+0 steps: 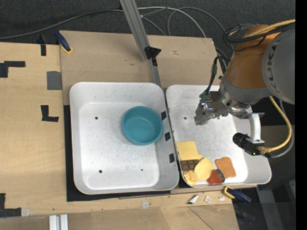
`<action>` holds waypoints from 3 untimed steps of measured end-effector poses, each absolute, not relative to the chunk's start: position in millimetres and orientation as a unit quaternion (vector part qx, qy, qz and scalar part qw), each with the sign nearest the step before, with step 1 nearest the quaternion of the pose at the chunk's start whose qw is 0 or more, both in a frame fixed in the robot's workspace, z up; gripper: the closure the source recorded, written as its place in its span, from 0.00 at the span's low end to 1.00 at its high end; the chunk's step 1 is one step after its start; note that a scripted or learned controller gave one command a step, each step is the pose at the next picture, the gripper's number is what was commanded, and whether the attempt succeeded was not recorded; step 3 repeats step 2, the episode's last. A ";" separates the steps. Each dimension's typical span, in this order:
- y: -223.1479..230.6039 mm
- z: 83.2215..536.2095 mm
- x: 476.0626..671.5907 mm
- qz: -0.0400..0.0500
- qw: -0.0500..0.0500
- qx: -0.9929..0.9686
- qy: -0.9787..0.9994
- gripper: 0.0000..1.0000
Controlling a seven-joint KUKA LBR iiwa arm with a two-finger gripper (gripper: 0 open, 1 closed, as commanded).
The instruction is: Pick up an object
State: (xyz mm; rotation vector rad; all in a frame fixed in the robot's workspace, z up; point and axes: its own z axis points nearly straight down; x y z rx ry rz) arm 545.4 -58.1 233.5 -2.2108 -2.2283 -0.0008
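Wooden table [29, 143], tan, carrying two shallow white bins side by side.

Item 1: pincer [205, 113], one, on the grey arm [254, 71] with orange band, poised over the upper middle of the right bin [184, 97]; its opening cannot be told from this angle, and nothing shows between its tips.

Item 2: food pieces, a cluster of about five in the right bin's near end, toward the table's front edge, apart from the pincer: one yellow block [188, 150], one brown waffle-like piece [188, 165], one pale yellow piece [203, 168], one orange piece [225, 166], one red piece [215, 177].

Item 3: left bin [91, 176], holding one teal bowl [141, 124], upright, near its right wall.

Item 4: cables [168, 18], several, along the table's far edge.
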 end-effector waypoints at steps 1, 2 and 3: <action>-5.3 241.7 536.1 0.000 0.002 -0.704 -0.710 1.00; 50.1 245.4 525.1 0.000 0.002 -0.704 -0.710 1.00; 50.1 245.4 525.1 0.000 0.002 -0.704 -0.710 1.00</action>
